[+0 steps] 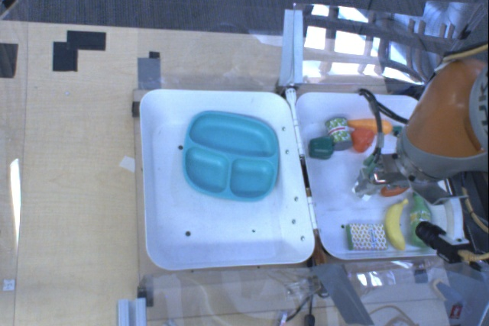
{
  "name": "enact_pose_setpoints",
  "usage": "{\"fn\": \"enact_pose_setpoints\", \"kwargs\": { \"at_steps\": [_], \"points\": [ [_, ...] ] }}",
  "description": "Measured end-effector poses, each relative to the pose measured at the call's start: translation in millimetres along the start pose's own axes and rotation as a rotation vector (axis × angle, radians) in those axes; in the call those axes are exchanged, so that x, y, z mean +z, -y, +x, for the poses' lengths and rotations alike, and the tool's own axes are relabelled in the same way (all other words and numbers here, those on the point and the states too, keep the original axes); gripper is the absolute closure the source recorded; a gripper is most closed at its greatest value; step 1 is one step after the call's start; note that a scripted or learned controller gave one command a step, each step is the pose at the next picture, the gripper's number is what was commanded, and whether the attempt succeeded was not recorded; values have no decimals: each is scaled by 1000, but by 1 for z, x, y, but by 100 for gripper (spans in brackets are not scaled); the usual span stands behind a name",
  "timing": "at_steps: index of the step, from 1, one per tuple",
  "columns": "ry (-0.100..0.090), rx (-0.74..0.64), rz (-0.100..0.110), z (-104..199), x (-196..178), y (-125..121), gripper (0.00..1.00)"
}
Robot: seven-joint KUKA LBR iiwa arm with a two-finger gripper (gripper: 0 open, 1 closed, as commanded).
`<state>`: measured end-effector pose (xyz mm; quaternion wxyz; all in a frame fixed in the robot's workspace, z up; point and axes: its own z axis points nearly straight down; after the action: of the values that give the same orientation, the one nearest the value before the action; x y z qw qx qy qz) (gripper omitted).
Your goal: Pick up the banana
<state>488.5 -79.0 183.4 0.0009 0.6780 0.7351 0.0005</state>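
Note:
The yellow banana (395, 225) lies curved in the front right part of the right bin (335, 198). It rests between a patterned green and white box (367, 236) and a green bottle (419, 216). My gripper (369, 185) hangs over the middle of that bin, a short way behind and left of the banana and apart from it. The grey arm with its orange band (447, 114) covers the bin's right side.
Behind the gripper sit a small green and white can (338, 127), a dark teal object (322, 149), and red and orange items (365, 135). The left bin (168, 229) holds a blue divided plate (231, 155). A metal frame stands behind the bins.

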Motion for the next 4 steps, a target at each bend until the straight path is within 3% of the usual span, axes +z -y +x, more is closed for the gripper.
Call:
{"fn": "enact_pose_setpoints", "kwargs": {
  "at_steps": [1,2,3,4],
  "points": [
    [0,1,0,0,0,0,0],
    [0,-3,0,0,-8,-2,100],
    [0,-3,0,0,-8,-2,0],
    [0,-144,2,-70,35,3,0]
  ]
}}
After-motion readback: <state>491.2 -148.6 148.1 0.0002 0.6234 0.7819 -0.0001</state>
